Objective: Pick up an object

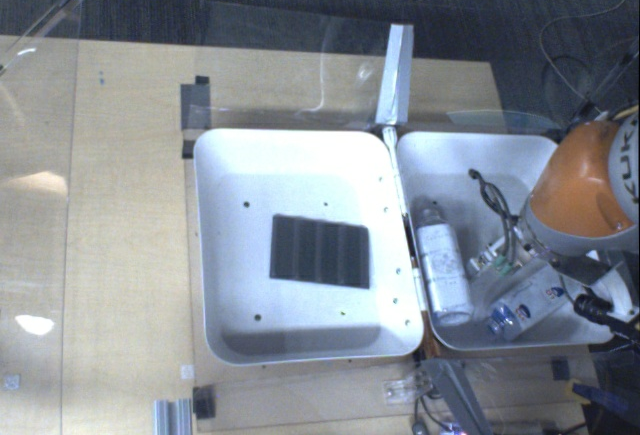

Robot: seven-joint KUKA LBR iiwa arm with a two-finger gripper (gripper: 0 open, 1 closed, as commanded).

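A dark ribbed rectangular pad (pixel 320 250) lies flat in the middle of the left bin (pixel 230 223). In the right bin (pixel 450 158), a white and silver cylindrical can (pixel 441 268) lies along the left wall. A clear bottle with blue markings (pixel 522 309) rests near the front edge. My gripper (pixel 497 260) hangs low in the right bin, between the can and the bottle and just right of the can. The arm's orange band (pixel 582 185) sits above it and hides the bin's right part.
A grey upright post (pixel 395 75) stands behind the seam between the bins. Black cables (pixel 490 195) trail from the wrist into the right bin. Clear plastic sheeting (pixel 60 123) covers the wooden bench on the left.
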